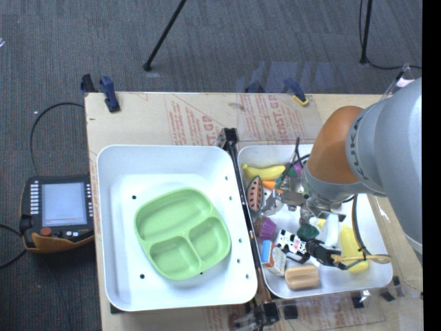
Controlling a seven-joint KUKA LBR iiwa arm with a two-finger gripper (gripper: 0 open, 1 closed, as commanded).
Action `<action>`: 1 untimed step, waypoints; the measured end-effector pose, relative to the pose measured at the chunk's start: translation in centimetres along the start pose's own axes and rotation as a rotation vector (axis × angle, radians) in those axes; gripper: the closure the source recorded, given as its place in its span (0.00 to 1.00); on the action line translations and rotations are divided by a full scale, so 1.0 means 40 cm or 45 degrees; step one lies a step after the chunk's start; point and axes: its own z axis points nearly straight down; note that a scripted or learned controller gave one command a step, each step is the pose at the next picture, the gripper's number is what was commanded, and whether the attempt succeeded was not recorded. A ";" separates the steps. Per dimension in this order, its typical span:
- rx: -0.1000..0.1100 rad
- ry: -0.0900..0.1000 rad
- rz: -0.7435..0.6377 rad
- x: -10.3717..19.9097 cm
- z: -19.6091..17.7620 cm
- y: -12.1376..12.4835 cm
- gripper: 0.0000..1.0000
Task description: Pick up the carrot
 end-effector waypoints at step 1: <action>-0.006 -0.001 -0.245 -0.077 -0.005 0.203 0.00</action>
